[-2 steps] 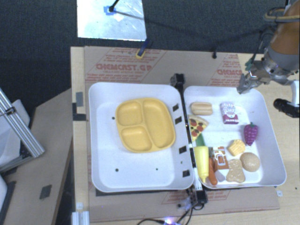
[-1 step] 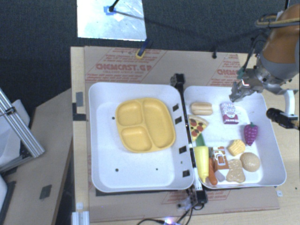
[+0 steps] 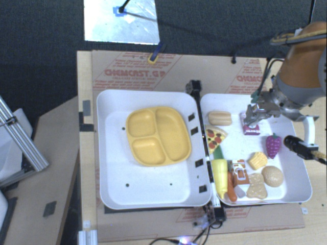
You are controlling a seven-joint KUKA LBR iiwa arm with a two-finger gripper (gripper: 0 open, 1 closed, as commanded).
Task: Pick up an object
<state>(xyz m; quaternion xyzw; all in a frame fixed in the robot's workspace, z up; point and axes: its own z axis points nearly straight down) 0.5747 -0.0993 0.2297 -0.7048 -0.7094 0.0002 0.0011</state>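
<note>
Corn cob (image 3: 219,173) upright, long axis near-far

A cardboard-topped bench (image 3: 133,70) bears two white bins (image 3: 110,137) (image 3: 296,182) side by side.

A yellow divided plate (image 3: 155,136) sits in the left bin (image 3: 110,152); a shiny metal sheet (image 3: 121,13) lies beyond the bench (image 3: 56,137).

A robotics lab: a grey-and-orange arm (image 3: 301,65) reaches over two white bins (image 3: 110,152) of toy food (image 3: 273,146) on a cardboard-covered bench (image 3: 133,70).
</note>
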